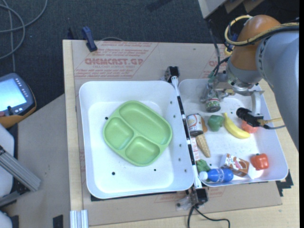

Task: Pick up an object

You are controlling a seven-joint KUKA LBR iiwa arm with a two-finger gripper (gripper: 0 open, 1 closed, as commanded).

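Note:
My gripper (212, 98) hangs low over the far left part of the right bin (275, 148). Right under it is a small tin with a red and green label (213, 105), partly hidden by the gripper. Whether the tin is gripped cannot be made out. Nearby in the same bin lie a labelled can (194, 124), a green pepper (215, 122), a yellow banana (235, 128) and a corn cob (203, 146).
The right bin's near end holds a snack packet (236, 165), a red tomato-like piece (260, 161), a blue bottle (218, 175) and a small green item (203, 165). A green divided plate (137, 132) lies in the left bin (95, 170).

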